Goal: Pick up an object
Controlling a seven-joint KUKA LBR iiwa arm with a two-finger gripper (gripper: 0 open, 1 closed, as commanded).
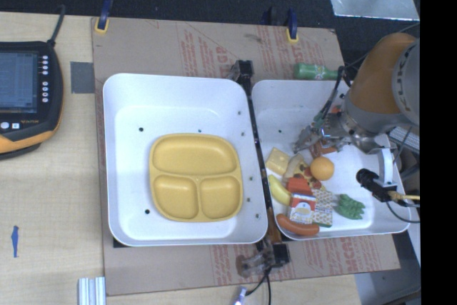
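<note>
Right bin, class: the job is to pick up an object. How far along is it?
Done: the arm has reached over the right bin, its end effector low at the heap of toy food. In hand: nothing can be seen gripped. Left: the grasp and lift. The orange ball, banana and sausage all lie in the bin; the yellow tray sits in the left bin.

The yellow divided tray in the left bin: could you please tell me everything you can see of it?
The yellow tray looks like matte moulded plastic, a rounded rectangle with three compartments: one long one across the far side and two smaller ones side by side nearer the camera. It lies flat and right side up, on the floor of the left white bin, nearer its front wall. Nothing lies in its compartments, and nothing else touches it.
</note>
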